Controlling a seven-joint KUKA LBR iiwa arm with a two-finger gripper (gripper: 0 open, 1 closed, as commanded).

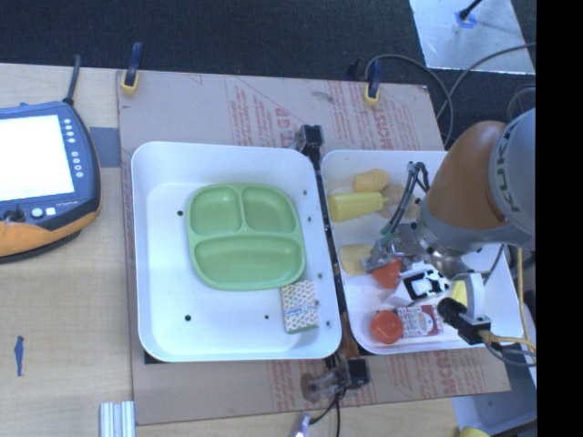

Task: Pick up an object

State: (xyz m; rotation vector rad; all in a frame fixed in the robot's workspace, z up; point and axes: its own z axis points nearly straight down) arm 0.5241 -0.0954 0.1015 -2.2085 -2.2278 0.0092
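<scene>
A grey and orange handheld control pendant with a white screen (41, 176) is seen at the far left, lying on the wooden bench (64, 335). A sheet of brown cardboard (264, 107) is spread under both bins and is clipped at its far edge by two yellow clamps (130, 80).

The left shallow white bin (159, 244) is occupied by a pale green plastic plate divided into three compartments (244, 235), which lies flat near the bin's middle. A small patterned paper packet (300, 305) is placed just beside the plate's near right corner, apart from the bin's right wall.

The right shallow white bin (351, 167) is set directly beside the left one. At its far end two yellow blocky items (357, 204) are found close together, and a paler yellow piece (353, 259) is seen nearer the middle by the left wall. A red rounded object (387, 274) lies in the middle of the bin, and a second red round object (386, 327) rests near the front edge, touching a red and white printed packet (421, 320).

The grey arm with its orange band (466, 189) is reached in from the right over this bin. The two-finger gripper (390, 255) is lowered just beside the upper red rounded object, seemingly touching it; whether the gripper is open, closed or gripping anything cannot be told, since the tips are hidden among wrist hardware and cables.
</scene>
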